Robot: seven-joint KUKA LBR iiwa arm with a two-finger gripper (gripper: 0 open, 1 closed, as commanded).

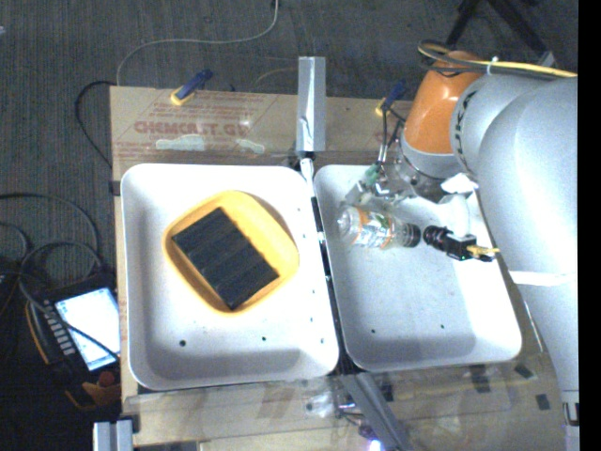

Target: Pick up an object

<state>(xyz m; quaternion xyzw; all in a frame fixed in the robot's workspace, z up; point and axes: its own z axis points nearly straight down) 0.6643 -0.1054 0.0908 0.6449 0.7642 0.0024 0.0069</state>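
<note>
The arm reaches in from the right, across the bench, and hangs over the right bin. The left bin carries a yellow dish with a black ribbed pad lying flat in it, well apart from the arm.

The likely target is the bottle. It lies on its side in the upper left part of the right bin, near the wall shared with the left bin. The end effector sits just above the bottle; whether it is open or closed cannot be told from this angle.

Procedure, as judged: centre the end effector over the bottle body, grip across the narrow width, and descend straight. A round body may roll toward the wall.

The bottle is small, clear plastic, with a pale label and a dark cap end pointing right.
</note>
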